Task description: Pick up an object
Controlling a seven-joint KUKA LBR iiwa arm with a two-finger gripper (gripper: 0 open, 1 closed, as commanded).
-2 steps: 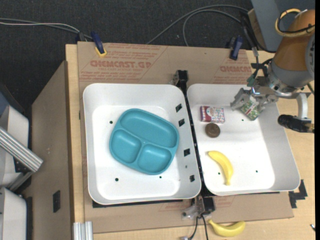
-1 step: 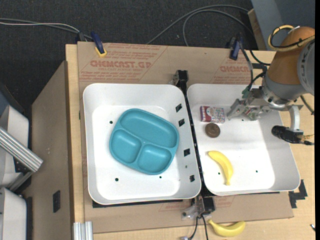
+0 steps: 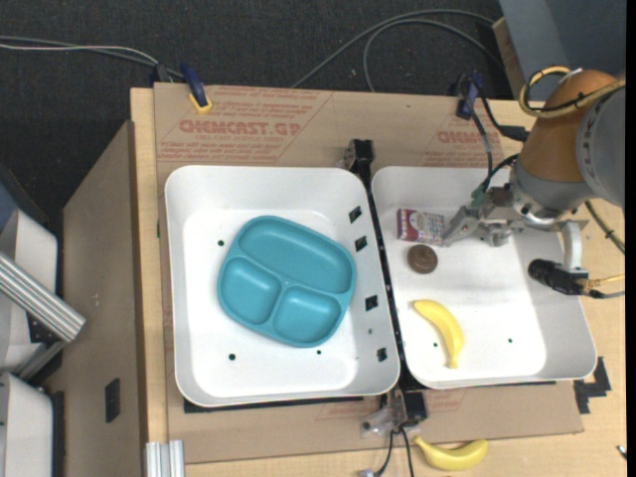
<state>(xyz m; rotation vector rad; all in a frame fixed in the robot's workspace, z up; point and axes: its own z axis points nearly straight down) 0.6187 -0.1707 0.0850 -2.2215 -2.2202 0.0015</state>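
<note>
Right bin (image 3: 537, 351) holds a small carton (image 3: 420, 226) touching the spread, empty fingers (image 3: 455, 231).

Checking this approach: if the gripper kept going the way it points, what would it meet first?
Probably the small pink carton, just left of the gripper; height above it is unclear.

Plate (image 3: 286, 281) in left bin (image 3: 189, 266); banana (image 3: 442, 330) in right bin (image 3: 537, 336).

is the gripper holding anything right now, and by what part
Nothing is held. The gripper hovers in the right bin beside the small carton, with nothing visible between its fingers.
</note>
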